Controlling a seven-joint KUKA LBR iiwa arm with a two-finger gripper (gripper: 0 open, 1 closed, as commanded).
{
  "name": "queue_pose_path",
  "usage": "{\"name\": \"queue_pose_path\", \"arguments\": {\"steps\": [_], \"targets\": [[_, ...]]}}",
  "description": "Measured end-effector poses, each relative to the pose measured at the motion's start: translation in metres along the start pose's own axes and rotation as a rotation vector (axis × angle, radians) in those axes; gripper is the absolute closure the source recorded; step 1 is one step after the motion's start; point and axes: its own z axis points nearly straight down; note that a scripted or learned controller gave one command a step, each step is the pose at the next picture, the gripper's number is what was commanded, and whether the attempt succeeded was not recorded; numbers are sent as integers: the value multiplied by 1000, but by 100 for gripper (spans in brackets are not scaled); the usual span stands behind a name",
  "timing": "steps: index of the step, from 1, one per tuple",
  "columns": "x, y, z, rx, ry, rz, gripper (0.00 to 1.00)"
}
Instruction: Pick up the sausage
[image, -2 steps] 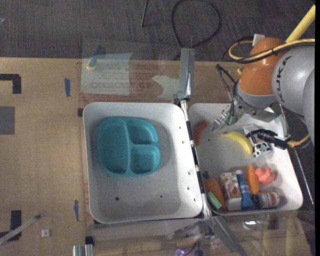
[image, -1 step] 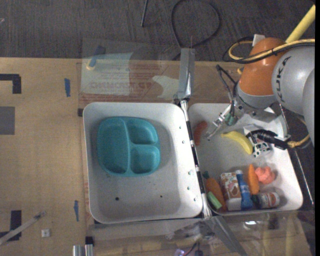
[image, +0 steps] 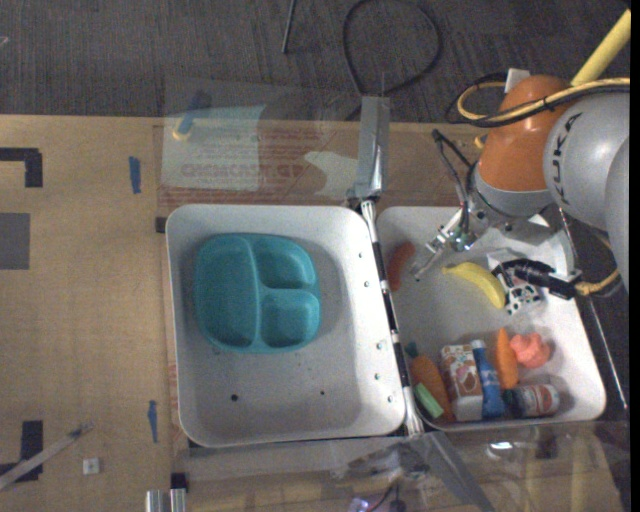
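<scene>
gripper (image: 440, 252) (jaw state unclear) hangs just right of the sausage (image: 400, 265); banana (image: 478, 282) nearby risks a mistaken grab.

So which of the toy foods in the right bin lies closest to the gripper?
The reddish sausage at the right bin's upper-left wall lies just left of the gripper. The yellow banana sits a little further right; the carrot lies lower down.
</scene>
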Motion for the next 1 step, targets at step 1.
{"name": "queue_pose_path", "arguments": {"steps": [1], "targets": [[2,0,12,17,5,-132,0]]}}
